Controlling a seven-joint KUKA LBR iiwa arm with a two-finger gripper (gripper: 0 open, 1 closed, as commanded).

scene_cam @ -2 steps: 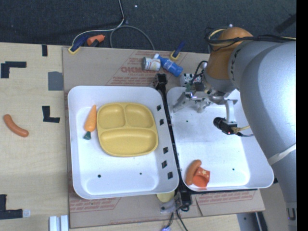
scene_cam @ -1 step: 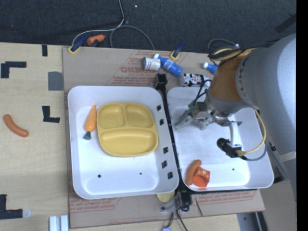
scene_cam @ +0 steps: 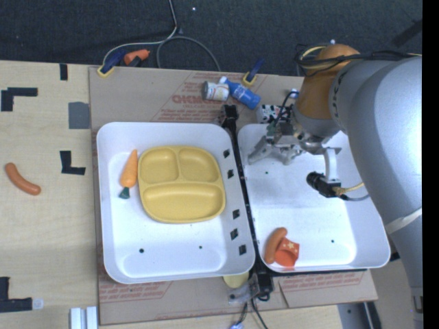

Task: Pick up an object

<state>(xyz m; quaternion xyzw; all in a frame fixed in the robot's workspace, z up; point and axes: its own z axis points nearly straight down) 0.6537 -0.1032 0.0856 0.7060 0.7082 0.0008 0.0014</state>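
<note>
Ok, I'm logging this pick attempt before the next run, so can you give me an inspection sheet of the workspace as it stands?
Surface: two white bins side by side on a cardboard sheet, the left bin and the right bin.
Job's things: left bin holds a yellow divided plate with a toy carrot beside its left rim; right bin holds an orange-red toy near its front left corner.
Clutter: a small bottle and a blue item behind the bins; a toy sausage on the bench far left.
Grippers: gripper low over the right bin's back left part, nothing between its fingers.
Cables: black cable behind the bins.
Surroundings: dark backdrop behind the bench.
</note>
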